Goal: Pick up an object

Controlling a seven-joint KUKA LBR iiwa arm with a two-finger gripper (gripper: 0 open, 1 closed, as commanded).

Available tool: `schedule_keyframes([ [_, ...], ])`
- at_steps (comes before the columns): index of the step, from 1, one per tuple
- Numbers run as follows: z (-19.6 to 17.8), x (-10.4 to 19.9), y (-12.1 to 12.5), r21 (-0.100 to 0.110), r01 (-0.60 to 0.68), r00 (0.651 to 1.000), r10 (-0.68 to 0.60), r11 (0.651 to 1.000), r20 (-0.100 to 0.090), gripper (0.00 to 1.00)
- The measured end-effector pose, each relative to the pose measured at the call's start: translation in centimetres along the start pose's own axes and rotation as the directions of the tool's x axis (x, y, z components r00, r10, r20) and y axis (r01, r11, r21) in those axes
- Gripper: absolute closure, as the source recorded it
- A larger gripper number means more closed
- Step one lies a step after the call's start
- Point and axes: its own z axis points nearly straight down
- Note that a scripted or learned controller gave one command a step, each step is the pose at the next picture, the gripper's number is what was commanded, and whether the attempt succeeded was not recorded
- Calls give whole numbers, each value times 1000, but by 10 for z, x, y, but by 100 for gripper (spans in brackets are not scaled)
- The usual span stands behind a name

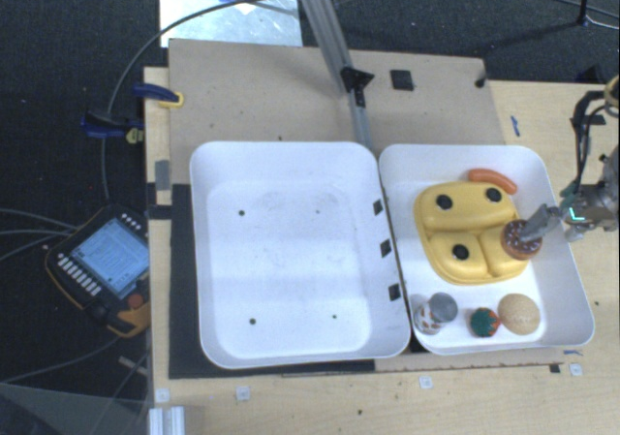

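The gripper (524,234) reaches in from the right over the right bin (560,273), its tip at a small brown round object (521,245) on the near right edge of the yellow toy (465,230). Beyond it lies an orange sausage (492,177); nearer the front rim sit a tan ball (519,313), a green-and-red ball (484,323) and a grey piece (435,311). Left of all this lies the left bin (218,181).

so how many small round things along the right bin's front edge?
3: a grey ball at the left, a green-red ball in the middle, a beige ball at the right. The yellow toy could hide others.

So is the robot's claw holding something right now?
Gripper: cannot be told; it sits at the brown round object on the yellow toy in the right bin.
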Motion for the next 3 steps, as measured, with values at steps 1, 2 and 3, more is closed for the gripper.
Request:
schedule_keyframes([
  [1, -1, 0, 1, -2, 0, 1000, 0, 1000, 1, 0],
  [2, 59, 2, 8, 2, -1, 1000, 1, 1000, 0, 0],
  [3, 99, 4, 10, -12, -2, 1000, 2, 1000, 5, 0],
])
